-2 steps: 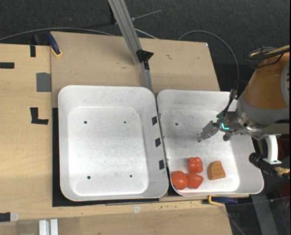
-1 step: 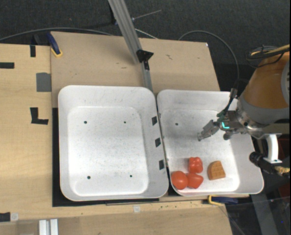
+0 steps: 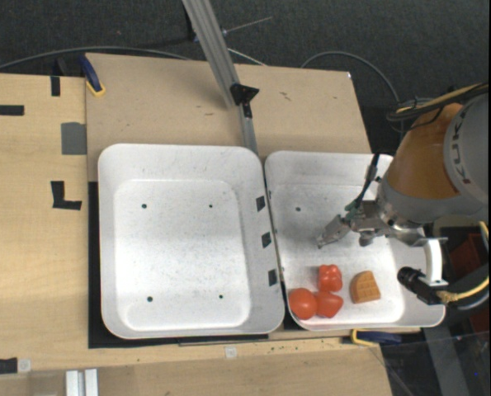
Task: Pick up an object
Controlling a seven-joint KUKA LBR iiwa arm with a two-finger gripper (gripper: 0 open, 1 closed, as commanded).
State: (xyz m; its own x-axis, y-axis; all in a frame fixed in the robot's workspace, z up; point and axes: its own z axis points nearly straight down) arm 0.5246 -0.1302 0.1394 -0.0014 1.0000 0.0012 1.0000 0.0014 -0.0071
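Note:
In the right bin (image 3: 311,180), near its front edge, lie a small red pepper-like piece (image 3: 329,277), a red tomato-like ball (image 3: 304,304) with another red piece (image 3: 329,305) beside it, and an orange-tan waffle-like block (image 3: 365,287). My gripper (image 3: 332,233) hangs over the middle of the right bin, above and slightly behind the red pieces, pointing left. Nothing shows between its fingers, which look close together.
The left bin (image 3: 179,238) stands beside the right one, joined by black clips. A grey metal pole (image 3: 216,48) slants across the bench behind the bins. The arm's orange band (image 3: 422,159) and cables crowd the right side.

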